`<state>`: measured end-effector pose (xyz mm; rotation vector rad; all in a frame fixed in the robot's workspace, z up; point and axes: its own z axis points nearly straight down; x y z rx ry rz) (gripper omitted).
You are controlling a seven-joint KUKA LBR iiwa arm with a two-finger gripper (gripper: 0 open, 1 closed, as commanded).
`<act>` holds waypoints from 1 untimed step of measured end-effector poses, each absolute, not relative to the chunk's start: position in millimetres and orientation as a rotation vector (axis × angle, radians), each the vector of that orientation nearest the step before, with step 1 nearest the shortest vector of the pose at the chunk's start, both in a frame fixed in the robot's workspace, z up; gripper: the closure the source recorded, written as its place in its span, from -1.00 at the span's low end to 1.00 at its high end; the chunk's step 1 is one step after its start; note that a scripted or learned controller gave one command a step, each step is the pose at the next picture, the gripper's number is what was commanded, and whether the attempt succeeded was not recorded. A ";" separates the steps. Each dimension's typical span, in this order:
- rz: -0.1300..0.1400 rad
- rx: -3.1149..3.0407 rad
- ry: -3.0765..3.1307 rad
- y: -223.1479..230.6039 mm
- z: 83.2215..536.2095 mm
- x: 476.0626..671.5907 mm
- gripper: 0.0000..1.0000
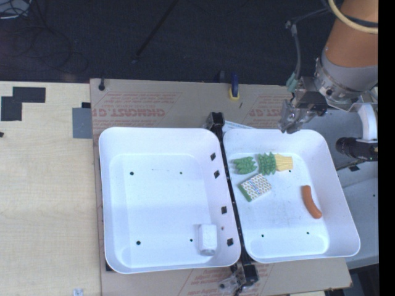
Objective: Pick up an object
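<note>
My gripper [292,123] hangs over the back edge of the right bin [336,227], above and behind the objects. Nothing shows between its fingers. In that bin lie a green toy [244,164], a green and yellow corn-like piece [274,163], a small green and white checked block [255,187] and an orange sausage-shaped piece [311,201]. The left bin [114,202] holds a white block [207,238] near its front right corner.
A black divider with clips [223,190] runs between the two bins. The bins rest on a cardboard sheet [154,106] over a wooden bench. A yellow-blue clamp [234,87] stands at the sheet's back edge. Grey arm parts [361,147] sit right of the right bin.
</note>
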<state>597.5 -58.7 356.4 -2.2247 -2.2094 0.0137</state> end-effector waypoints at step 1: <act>0.004 -2.212 -2.223 -0.1 355.9 543.2 1.00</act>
